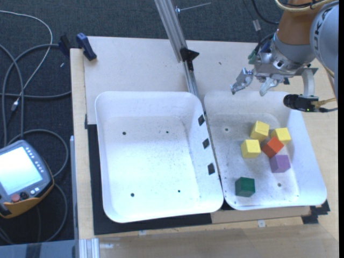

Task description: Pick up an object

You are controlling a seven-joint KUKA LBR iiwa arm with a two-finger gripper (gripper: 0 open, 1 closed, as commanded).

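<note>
The right bin [231, 104] holds several small blocks: three yellow ones [260, 129] [250, 148] [283, 135], an orange-red one [273, 145], a purple one [279, 163] and a dark green one [245, 186] nearer the front. My gripper [253, 85] hangs above the bin's far rim, well behind the blocks. Its two fingers are spread apart and nothing is between them.
The left bin [107, 112] stands beside the right one. A slanted metal rail [171, 23] crosses the bench at the back, ending at the gap between the bins. A black cylinder [301, 102] juts out near the right bin's far right corner.
</note>
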